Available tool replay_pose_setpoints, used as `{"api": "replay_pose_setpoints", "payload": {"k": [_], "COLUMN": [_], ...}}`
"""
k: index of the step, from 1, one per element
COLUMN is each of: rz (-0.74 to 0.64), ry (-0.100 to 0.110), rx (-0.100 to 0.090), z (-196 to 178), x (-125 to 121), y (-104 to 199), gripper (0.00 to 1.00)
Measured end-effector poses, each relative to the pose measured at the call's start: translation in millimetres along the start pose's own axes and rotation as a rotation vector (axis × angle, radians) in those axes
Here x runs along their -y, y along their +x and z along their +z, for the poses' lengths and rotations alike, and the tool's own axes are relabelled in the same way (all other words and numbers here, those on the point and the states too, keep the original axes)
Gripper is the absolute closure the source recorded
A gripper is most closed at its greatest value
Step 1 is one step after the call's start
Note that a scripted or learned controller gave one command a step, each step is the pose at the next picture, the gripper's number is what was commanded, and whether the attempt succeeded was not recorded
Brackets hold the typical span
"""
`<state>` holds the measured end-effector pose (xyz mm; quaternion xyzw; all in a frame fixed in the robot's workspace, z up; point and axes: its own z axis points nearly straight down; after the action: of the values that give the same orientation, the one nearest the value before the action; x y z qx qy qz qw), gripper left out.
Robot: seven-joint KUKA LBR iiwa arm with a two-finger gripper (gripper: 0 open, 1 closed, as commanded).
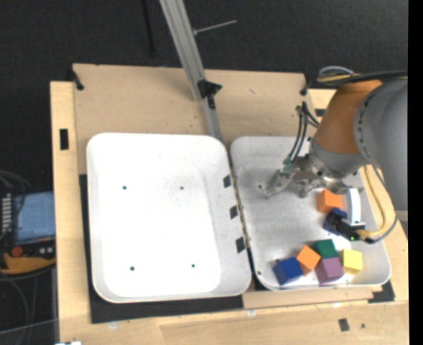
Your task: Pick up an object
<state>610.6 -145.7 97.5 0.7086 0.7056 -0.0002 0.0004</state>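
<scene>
My gripper [277, 185] hangs over the bare middle of the right bin [261, 157], its fingers open and nothing between them. The arm, with its orange band, comes in from the right. Small blocks lie in the bin's near right corner: a blue block [286, 269], an orange block [309, 257], a green block [327, 249], a purple block [330, 269] and a yellow block [352, 259]. Another orange block [331, 200] sits just right of the wrist, with a dark blue block [337, 223] below it, partly hidden by the gripper's white part.
The left bin [161, 218] lies beside the right one, joined by dark clips. A slanted metal pole [186, 45] rises behind the bins. Cables and a blue box [33, 218] sit off the bench at the left.
</scene>
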Motion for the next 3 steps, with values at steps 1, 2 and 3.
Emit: {"api": "replay_pose_setpoints", "payload": {"k": [1,2,3], "rz": [0.004,-0.008,-0.009], "ry": [-0.004,-0.006,-0.007], "rx": [-0.001,0.000,0.000], "z": [-11.4,-64.6,-117.1], "x": [-1.0,-10.8,-15.7], "y": [-0.6,4.9,13.8], "gripper": [1.00,1.00,1.00]}}
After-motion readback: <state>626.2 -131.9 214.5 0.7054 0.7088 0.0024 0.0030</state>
